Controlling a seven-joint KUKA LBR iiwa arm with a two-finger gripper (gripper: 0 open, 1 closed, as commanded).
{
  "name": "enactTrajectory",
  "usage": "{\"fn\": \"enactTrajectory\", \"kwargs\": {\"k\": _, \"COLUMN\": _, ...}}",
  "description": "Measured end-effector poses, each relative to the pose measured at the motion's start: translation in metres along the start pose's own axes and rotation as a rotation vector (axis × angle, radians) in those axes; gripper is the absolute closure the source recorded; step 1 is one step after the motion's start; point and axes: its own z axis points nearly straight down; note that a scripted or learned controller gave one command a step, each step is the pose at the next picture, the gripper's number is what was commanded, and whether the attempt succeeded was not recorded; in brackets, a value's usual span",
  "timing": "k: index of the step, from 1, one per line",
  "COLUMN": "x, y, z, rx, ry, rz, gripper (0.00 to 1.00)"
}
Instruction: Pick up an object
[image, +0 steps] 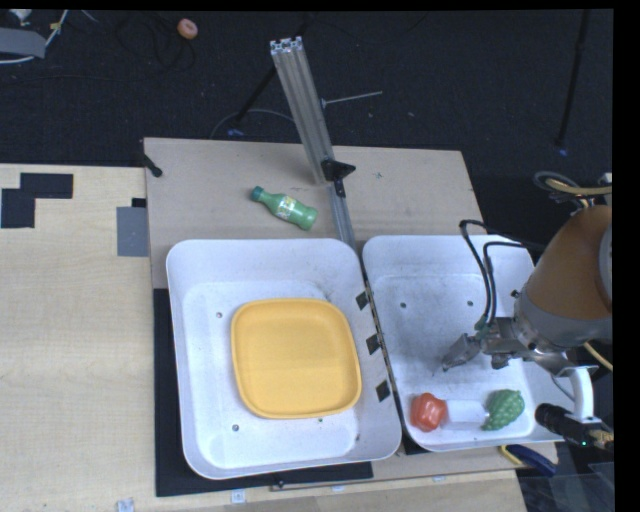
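The bench (420, 190) is light brown board, and the floor behind it is dark with cables. The left bin (200, 300) holds a yellow plate (296, 357). In the right bin (430, 290), the arm (570, 280) is cut off at the picture's edge. The gripper (462, 353) hangs low over bare bin floor; how far open it is cannot be told. A red toy (428, 411) and a green toy (503, 408) lie near the front wall, apart from the gripper. A green bottle (284, 207) lies on the bench behind the bins.
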Motion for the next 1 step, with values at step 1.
{"fn": "enactTrajectory", "kwargs": {"k": 1, "x": -0.0018, "y": 0.0004, "z": -0.0119, "rx": -0.003, "ry": -0.001, "rz": 0.004, "gripper": 1.00}}
